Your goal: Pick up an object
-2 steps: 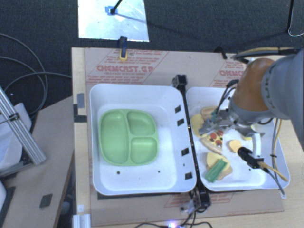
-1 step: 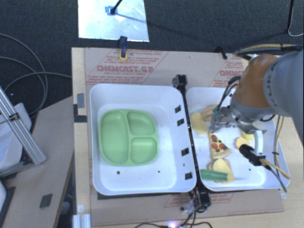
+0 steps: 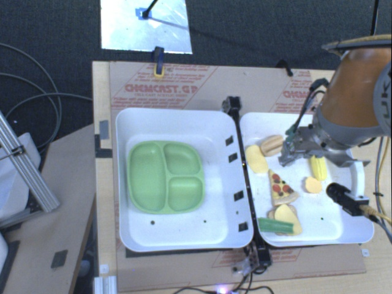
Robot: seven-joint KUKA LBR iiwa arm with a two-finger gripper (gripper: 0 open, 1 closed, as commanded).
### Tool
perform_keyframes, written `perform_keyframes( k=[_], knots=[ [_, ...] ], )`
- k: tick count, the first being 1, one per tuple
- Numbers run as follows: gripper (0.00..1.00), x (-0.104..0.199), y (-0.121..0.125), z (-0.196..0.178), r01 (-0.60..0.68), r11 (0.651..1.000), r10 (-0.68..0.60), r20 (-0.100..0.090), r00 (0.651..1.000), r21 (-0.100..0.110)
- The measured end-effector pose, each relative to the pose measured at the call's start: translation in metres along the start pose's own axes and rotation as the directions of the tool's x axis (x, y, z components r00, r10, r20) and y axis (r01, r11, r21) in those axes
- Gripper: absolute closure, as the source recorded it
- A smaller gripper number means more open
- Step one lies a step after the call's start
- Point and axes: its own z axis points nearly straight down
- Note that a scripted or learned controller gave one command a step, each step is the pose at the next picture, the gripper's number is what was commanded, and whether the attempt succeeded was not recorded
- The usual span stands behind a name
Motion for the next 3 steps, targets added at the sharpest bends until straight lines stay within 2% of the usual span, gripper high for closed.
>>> perform_keyframes(
  k=[1,2,3],
  knots=[
    [0.0,-0.003,0.0,0.008,-0.007,1.0,0.007,0.002,1.0,0.009],
    [0.0,-0.007,0.004,0.062,-0.009,1.0,0.008,0.002,1.0,0.015],
    [0.0,-0.004,-0.006,0.059,-0.01,1.0,0.01,0.001,1.0,0.012]
  ],
)
